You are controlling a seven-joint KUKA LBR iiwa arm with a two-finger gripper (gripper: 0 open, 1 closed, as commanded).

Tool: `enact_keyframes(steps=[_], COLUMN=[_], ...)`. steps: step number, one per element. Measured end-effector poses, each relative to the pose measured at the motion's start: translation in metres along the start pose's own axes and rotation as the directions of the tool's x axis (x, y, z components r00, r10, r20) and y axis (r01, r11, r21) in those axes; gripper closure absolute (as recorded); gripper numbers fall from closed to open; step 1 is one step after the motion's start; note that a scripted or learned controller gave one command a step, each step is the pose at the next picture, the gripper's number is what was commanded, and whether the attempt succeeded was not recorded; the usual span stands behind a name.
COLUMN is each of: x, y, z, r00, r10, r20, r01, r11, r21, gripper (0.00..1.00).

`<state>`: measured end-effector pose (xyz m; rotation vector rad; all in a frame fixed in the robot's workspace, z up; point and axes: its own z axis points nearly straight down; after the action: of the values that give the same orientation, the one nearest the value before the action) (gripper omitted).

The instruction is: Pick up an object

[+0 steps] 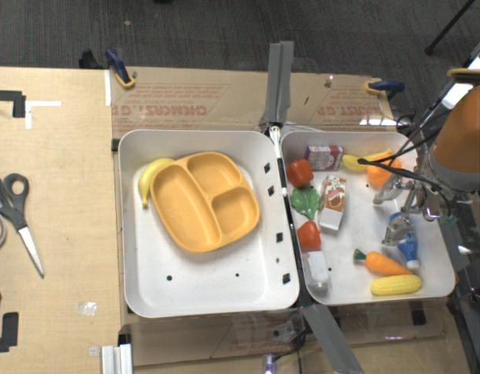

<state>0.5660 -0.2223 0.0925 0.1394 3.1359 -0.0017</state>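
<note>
Camera view: we see the gripper, finger state indeterminate, directly above the blue bottle; the carrot lies just below-left.

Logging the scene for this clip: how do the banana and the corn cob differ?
The banana lies in the left bin, tucked against the edge of the yellow divided plate; the corn cob lies in the right bin, at its near edge beside the carrot. The banana is curved; the corn cob is straight. Both are yellow.
</note>
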Motion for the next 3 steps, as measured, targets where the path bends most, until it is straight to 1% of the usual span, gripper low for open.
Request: enact_keyframes(steps=[1, 2, 3], x=[-0.071, 0.015, 0.084], y=[0.006, -0.002, -0.006], z=[0.000, 0.000, -0.002], r00=[0.977, 0.980, 0.967], r10=[0.191, 0.199, 0.254], r20=[-0.097, 0.000, 0.009], r01=[-0.192, -0.199, -0.254], r11=[0.981, 0.980, 0.967], r21=[0.003, 0.000, -0.003], gripper=[0.00, 0.00, 0.00])
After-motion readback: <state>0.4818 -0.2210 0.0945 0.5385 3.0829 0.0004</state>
